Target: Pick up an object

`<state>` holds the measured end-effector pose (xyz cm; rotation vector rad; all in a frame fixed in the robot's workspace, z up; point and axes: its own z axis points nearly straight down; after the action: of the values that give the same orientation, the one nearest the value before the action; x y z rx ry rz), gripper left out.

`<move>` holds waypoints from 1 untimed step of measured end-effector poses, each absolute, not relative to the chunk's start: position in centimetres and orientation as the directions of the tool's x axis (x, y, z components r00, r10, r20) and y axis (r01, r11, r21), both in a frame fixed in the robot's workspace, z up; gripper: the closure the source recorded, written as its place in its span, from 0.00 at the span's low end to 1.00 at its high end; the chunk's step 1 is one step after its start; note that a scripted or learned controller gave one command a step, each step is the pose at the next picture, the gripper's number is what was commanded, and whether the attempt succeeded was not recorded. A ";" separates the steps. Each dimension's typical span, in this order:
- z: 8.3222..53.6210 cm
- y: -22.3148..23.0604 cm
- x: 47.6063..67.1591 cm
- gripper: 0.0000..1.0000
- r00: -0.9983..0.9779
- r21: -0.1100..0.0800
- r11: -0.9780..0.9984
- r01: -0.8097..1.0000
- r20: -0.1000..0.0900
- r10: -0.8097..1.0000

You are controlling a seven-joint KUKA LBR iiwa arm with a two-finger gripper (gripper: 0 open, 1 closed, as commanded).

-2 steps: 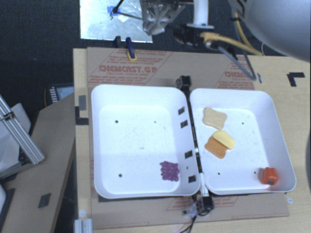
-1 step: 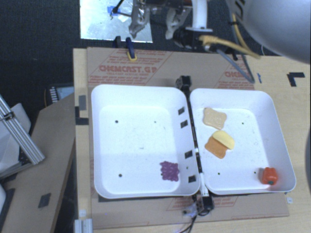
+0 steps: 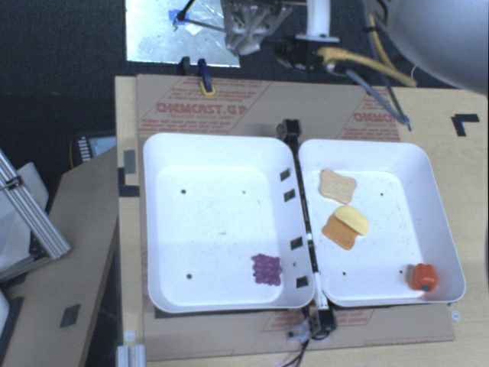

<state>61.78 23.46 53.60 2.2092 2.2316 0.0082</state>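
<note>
My gripper hangs high at the top of the view, above the bench's far edge and well clear of both bins. In the left bin a purple bunch of grapes lies near the front right corner. The right bin holds a tan slice of bread, a yellow and orange cheese wedge just below it, and a red-orange pepper in the front right corner.
A black hinge strip with clips runs between the two bins. Yellow and grey cables trail from the arm over the bench's back right. A silver panel lies behind the bench, and a metal rail stands at the left.
</note>
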 end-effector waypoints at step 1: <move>49.6 17.5 54.9 1.00 0.002 -0.003 -0.002 1.000 -0.001 1.000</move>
<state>54.87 17.47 49.58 2.2254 2.2202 -0.0043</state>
